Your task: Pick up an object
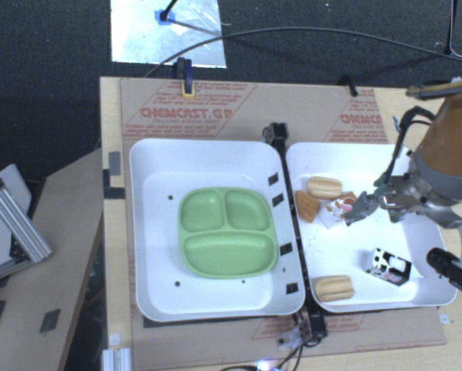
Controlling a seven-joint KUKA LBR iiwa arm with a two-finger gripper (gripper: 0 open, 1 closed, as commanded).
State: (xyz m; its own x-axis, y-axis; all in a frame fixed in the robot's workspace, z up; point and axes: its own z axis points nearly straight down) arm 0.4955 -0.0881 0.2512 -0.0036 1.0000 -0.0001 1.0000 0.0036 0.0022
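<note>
Two shallow, glossy white bins sit side by side on the tabletop [215,99]. The left bin [150,230] carries a smooth green plastic divided plate [227,232], rounded and three-sectioned, at its centre. Over the right bin [424,284], the grey arm [447,161] brings its dark end effector [361,207] low against a crinkly red-and-white wrapper [338,207]; how far it's open, can't tell. Beside that, an orange wedge [307,205], a tan bread roll [324,187] near the far edge, another roll [334,288] at the near-left corner, and a small black-and-white block [388,267].
</note>
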